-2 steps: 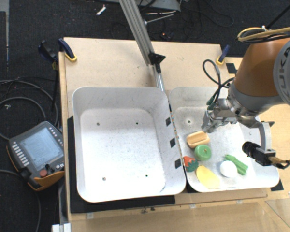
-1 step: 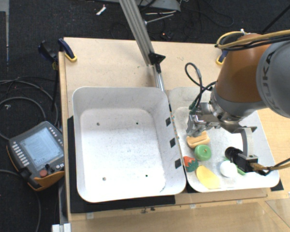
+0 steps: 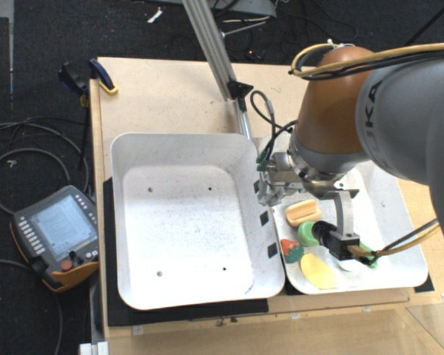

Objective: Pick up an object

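My gripper [image 3: 272, 187] hangs over the left edge of the right bin [image 3: 388, 198], close to the wall between the two bins. Just right of and below it lies a tan, bread-like piece [image 3: 302, 211]. A green round object [image 3: 307, 232] sits beneath that piece. Nearer the front are a small red object [image 3: 288, 248] and a yellow oval object [image 3: 318, 271]. The grey arm with its orange band [image 3: 333, 102] covers the rear half of this bin. I see nothing between the fingers.
The left bin [image 3: 126, 161] is a wide white tray beside the right one. A slanted metal rail [image 3: 211, 39] crosses the bench behind the bins. A teach pendant [image 3: 55, 231] lies on the floor at the left.
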Motion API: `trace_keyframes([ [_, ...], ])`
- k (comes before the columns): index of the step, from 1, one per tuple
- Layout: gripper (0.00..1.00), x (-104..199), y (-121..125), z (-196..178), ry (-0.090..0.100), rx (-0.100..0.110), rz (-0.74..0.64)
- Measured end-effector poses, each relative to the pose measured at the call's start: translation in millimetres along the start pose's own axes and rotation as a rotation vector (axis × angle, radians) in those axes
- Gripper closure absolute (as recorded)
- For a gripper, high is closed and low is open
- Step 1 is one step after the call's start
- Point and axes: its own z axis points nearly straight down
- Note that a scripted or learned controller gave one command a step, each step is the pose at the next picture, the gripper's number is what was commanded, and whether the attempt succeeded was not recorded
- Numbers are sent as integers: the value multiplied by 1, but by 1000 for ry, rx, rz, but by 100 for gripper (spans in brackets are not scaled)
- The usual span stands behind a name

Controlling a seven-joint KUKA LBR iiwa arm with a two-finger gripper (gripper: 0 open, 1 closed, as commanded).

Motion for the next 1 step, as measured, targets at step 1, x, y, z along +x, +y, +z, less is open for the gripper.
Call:
trace_keyframes([
  [1,100,52,6,0,0,0,-1],
])
